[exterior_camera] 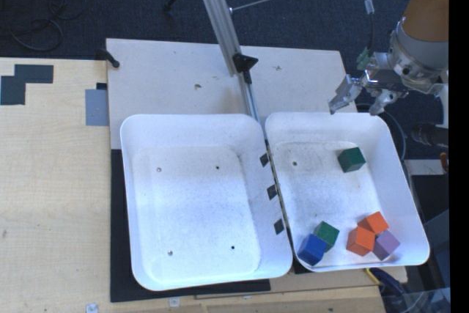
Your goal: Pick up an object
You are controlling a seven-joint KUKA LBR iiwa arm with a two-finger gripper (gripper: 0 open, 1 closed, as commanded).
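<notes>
You are looking down on a bench of pale wood with a lighter board laid across its middle, set against a dark carpeted floor strewn with cables. On the board lie two shallow white bins side by side. The left bin takes up the larger share of your view. The right bin holds all the blocks. A slanted aluminium rail runs down from the top of the view to the seam between the bins.

Your arm comes in at the upper right, its orange band showing above the grey wrist. The gripper hangs over the bench just beyond the far rim of the right bin, its two fingers spread apart with nothing between them.

Now the blocks. A dark green cube sits alone in the far part of the right bin, nearest the gripper but well apart from it. At the near end, an orange cube touches a second orange cube and a purple cube. To their left, a smaller green cube rests against a blue cube.
</notes>
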